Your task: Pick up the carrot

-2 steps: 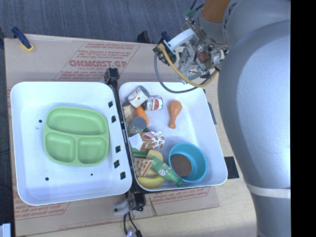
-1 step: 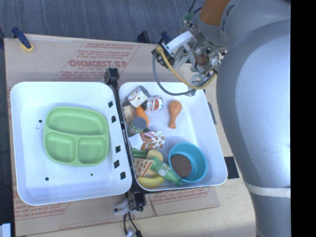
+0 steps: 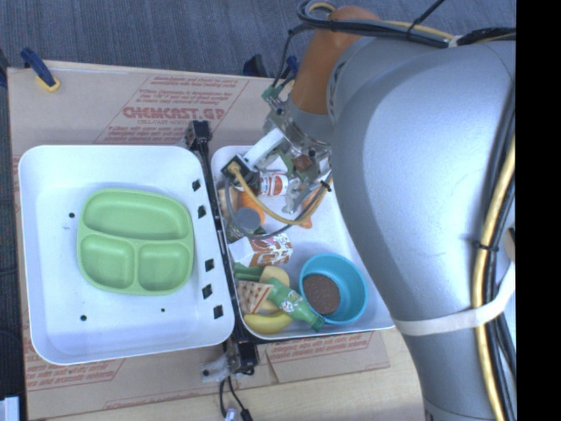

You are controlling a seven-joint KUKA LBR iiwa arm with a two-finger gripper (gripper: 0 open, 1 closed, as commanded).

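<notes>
I see my arm (image 3: 421, 174) as 1 bulky, smooth grey shell. An orange band (image 3: 317, 60) rings its wrist. Black and yellow cables (image 3: 386, 26) trail along it.

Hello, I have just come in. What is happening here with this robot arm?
The grey arm reaches over the right bin, with its gripper low among the toy food at the far end. The carrot lies just beside the gripper, not visibly held. A blue bowl, a banana and other items sit nearer in that bin. The left bin holds a green divided plate.
</notes>
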